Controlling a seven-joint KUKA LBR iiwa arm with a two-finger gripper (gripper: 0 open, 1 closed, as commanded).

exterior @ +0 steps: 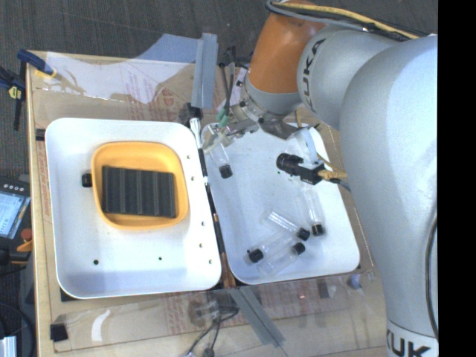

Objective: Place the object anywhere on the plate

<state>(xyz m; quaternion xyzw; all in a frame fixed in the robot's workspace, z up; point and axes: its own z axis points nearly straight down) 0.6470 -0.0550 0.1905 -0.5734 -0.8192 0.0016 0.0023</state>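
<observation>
Camera view, looking down at a slant: the gripper (217,134) hung over the upper left corner of the right bin (253,192), close to the wall shared with the left bin (74,259). Its thin metal parts blurred into the clear plastic beneath, so how it was set, and whether it held anything, could not be told. A clear tube with a black cap (222,163) lay just below it, touching or nearly so. The grey arm (372,125) came in from the right, its orange band (279,50) above the wrist, angled down and to the left. More clear tubes with black caps (286,240) lay in the right bin's lower half. The yellow plate (137,158) sat in the left bin, bearing a dark ribbed block (140,190).
</observation>
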